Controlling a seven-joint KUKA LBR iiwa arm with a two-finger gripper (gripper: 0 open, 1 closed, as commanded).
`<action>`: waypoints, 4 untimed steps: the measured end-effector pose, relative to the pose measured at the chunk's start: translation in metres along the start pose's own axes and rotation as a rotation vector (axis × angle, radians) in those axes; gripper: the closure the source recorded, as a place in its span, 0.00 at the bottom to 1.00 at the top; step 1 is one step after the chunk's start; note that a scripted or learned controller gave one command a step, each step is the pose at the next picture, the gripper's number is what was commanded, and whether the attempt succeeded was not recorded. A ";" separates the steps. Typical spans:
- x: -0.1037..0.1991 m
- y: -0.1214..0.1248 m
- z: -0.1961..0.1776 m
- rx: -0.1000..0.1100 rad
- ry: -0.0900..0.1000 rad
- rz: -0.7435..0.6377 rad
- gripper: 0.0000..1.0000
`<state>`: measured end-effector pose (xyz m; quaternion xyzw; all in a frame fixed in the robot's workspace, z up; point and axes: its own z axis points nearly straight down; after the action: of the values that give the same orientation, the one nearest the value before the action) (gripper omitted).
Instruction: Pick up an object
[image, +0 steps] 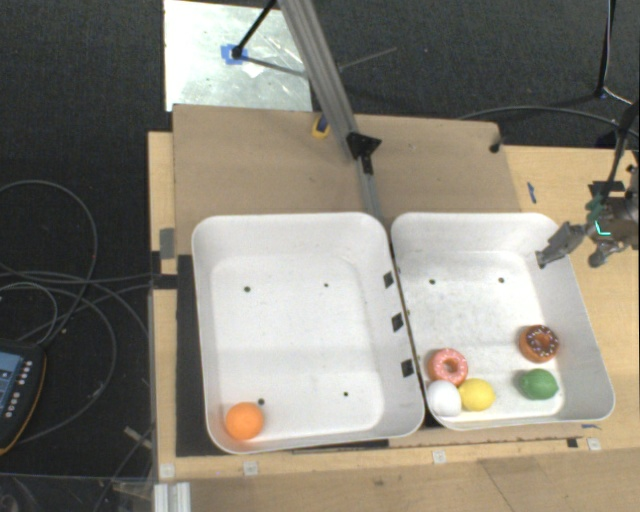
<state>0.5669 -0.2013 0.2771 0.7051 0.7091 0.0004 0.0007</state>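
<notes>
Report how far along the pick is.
Done: nothing lifted. The orange ball sits in the left bin; the two donuts, white ball, yellow ball and green ball lie in the right bin. In hand: the gripper hovers at that bin's right rim. Left: descend, grasp, lift.

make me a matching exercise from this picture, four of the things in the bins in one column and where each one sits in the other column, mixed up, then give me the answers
Things
1. orange ball
2. chocolate donut
3. green ball
4. white ball

Places
A. right bin, near-left corner, beside the yellow ball
B. left bin, near-left corner
C. right bin, near-right corner
D. right bin, by the right wall, just beyond the green ball

Pairs: 1-B, 2-D, 3-C, 4-A
</notes>
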 end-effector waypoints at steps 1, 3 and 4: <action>-0.003 0.001 0.062 0.005 0.001 0.006 0.00; -0.004 -0.007 0.177 0.005 0.002 0.006 0.00; -0.005 -0.006 0.162 -0.002 0.000 0.006 1.00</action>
<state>0.5616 -0.2063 0.1149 0.7072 0.7070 0.0008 0.0015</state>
